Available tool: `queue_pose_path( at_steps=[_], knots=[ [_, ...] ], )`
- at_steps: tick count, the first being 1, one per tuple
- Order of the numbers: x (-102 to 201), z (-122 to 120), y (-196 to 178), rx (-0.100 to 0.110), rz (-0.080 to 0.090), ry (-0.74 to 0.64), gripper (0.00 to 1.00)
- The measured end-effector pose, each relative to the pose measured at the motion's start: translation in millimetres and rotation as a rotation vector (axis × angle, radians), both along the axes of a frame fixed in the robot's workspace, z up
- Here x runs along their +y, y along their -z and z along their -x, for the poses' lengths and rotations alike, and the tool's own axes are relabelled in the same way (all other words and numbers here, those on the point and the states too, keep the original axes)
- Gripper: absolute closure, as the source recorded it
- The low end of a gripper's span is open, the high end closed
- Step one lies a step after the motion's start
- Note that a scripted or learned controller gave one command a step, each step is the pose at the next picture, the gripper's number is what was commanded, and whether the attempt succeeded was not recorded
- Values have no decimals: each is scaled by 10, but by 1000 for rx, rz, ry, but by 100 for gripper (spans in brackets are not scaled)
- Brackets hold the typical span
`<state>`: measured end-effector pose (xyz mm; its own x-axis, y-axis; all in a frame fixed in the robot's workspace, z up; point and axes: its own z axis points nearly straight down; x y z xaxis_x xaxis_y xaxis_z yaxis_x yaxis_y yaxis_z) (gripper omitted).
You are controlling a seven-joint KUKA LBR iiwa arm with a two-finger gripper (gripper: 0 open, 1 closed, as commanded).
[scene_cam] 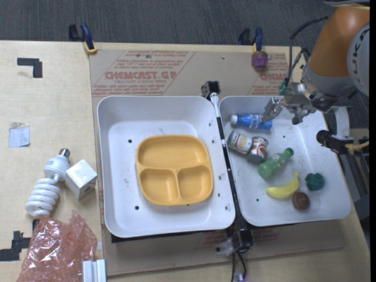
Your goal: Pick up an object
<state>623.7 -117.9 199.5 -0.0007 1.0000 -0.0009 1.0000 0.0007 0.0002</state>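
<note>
The right bin point(329, 207) holds a blue and white bottle point(249, 121), a lying can point(248, 144), a green bottle point(274, 164), a yellow banana point(283, 187), a small green lump point(314, 181) and a brown ball point(301, 201). My gripper point(284, 110) hangs over the bin's far side, just right of the blue bottle. Its two fingers stand apart, open, with nothing between them.
The left bin point(117, 122) carries a yellow divided plate point(174, 169). A purple object point(259, 59) lies on the board behind the bins. Left of the bins sit a spiral light bulb point(47, 187), a white cube point(81, 178) and crumpled pink plastic point(56, 248).
</note>
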Motion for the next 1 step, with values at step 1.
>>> queue_pose_path(
  at_steps=[1],
  knots=[
    [199, 45, 1069, 0, 0, 1, 0]
  ],
)
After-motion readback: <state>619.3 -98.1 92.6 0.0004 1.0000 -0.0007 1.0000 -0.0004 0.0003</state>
